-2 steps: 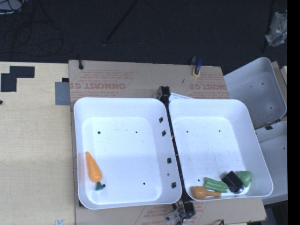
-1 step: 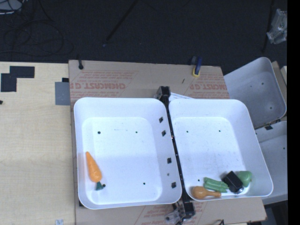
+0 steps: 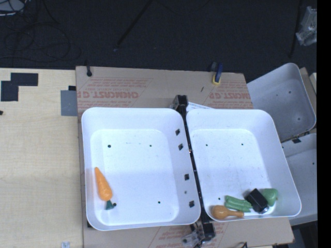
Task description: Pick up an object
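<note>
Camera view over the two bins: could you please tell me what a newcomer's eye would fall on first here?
The orange carrot stands out most, lying alone against the left wall of the left bin, near its front corner. Next comes the small cluster in the front right corner of the right bin: a black block on top of green vegetables, with a yellow-orange gourd-shaped piece beside them by the front wall.

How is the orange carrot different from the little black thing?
The carrot is orange and long; the black block is dark and stubby. The carrot lies alone in the left bin; the black block sits among green toys in the right bin. Both lie near their bins' front edges.
</note>
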{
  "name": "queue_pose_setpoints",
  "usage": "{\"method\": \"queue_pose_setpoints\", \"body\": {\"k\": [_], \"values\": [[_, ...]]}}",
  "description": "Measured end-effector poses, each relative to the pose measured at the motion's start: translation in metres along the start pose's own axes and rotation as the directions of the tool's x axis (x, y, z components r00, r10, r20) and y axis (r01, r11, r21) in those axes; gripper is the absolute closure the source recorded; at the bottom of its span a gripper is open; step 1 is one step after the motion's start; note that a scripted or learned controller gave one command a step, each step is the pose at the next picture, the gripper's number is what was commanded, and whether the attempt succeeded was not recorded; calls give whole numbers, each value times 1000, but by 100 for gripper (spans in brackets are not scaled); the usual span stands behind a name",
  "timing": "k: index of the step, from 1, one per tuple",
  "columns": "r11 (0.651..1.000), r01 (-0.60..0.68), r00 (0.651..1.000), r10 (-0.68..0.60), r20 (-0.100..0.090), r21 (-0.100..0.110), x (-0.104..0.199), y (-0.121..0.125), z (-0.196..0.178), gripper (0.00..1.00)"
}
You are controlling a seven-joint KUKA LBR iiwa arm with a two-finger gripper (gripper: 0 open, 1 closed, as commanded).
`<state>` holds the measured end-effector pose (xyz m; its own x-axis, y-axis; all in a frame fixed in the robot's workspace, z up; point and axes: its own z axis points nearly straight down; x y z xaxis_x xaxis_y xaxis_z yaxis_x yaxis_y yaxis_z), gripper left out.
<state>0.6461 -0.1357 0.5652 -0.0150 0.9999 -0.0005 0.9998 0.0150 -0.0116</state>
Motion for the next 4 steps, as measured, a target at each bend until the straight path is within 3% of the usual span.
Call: {"method": "queue_pose_setpoints", "body": {"k": [4], "values": [[1000, 24, 1000, -24, 0, 10, 9, 3, -37, 100]]}}
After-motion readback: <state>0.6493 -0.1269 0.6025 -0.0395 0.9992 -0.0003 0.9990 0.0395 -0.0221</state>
